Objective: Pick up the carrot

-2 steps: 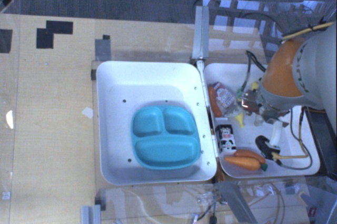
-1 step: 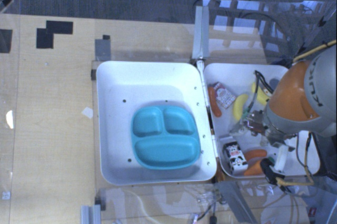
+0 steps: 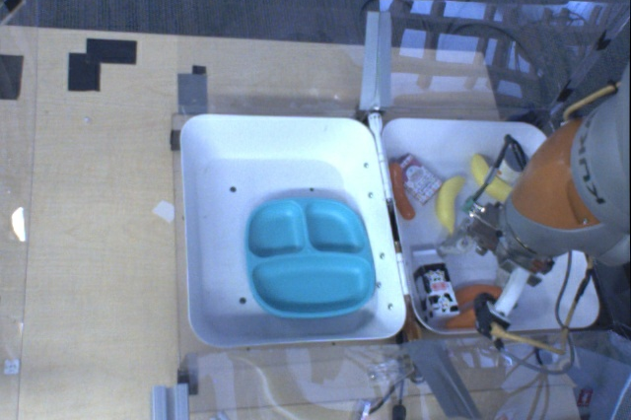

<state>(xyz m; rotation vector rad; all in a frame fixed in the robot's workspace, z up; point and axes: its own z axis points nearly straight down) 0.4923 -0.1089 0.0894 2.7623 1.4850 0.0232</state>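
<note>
Hovering low over the middle of the right bin (image 3: 552, 137), coming in from the right; gripper (image 3: 474, 233) hanging between the banana (image 3: 450, 201) on its far side and the near wall; wide or narrow impossible to tell from this angle, nothing visibly held.

Taking the orange piece at the near edge of the right bin as the carrot (image 3: 469, 295); lying flat just right of a small black-and-white can (image 3: 435, 289), partly covered by the wrist; reading it as carrot with some doubt, since a reddish stick (image 3: 398, 190) is also lying along the left wall beside a printed packet (image 3: 422, 179).

Judging the step as approach, grasp not yet made; carrot lying near but apart from the gripper, on its near side.

Needing next: shifting nearer, lining up across the carrot's short axis, dropping without clipping the can or the bin wall, then closing and lifting.

Sitting unused in the left bin (image 3: 197, 211): a blue divided plate (image 3: 311, 255).
</note>
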